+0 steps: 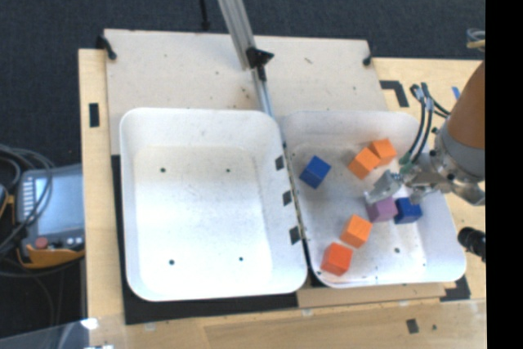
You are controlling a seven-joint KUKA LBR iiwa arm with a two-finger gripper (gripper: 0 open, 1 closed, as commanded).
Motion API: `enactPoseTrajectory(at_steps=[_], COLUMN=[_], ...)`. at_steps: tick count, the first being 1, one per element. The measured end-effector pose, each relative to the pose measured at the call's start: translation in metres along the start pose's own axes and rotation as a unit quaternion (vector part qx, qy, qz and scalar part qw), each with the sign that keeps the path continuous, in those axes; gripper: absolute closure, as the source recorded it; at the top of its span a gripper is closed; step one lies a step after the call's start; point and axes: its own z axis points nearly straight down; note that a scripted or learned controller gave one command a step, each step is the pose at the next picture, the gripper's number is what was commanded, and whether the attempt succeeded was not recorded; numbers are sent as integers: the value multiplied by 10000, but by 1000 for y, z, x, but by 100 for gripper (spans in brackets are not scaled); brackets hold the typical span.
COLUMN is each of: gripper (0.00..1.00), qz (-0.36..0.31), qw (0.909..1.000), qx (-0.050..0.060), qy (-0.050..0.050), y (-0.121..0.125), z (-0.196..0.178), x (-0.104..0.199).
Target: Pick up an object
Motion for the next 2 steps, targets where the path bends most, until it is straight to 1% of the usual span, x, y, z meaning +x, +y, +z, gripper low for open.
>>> enactPoseTrajectory(at_steps=[1,2], gripper=[0,0], qz=[1,14], qw=[10000,10000], qx=[1,-7], qy=[0,-3], y=[-1,7], z=[61,107], x=[6,8])
